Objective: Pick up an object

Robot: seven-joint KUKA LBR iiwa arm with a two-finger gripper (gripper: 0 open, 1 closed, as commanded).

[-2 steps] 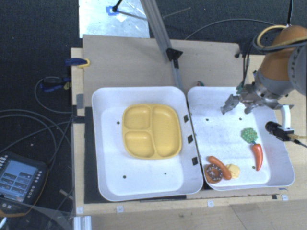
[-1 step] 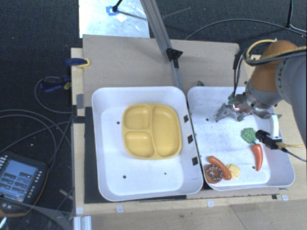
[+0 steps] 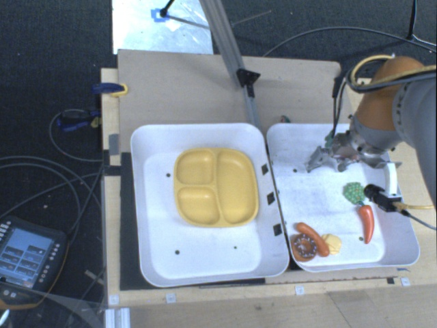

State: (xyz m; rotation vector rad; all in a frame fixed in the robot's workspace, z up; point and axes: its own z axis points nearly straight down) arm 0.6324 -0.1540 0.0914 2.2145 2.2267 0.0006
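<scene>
While arm hangs over right bin [image 3: 287,183], jaws [image 3: 321,159] low near its far edge, grip state impossible to tell. Sausage [image 3: 313,238], donut [image 3: 303,247], chili [image 3: 367,222], broccoli [image 3: 353,193] along near-right side. Approach step, apparently; next move needs target below jaws.

Arm [image 3: 410,101] cut off at right edge — claw [image 3: 321,159] finger state unclear.

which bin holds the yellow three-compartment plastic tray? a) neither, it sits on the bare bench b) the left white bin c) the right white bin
b: the yellow three-compartment plastic tray lies flat inside the left white bin, while the right white bin holds the small toy foods, such as the orange carrot and the chocolate donut.
</scene>
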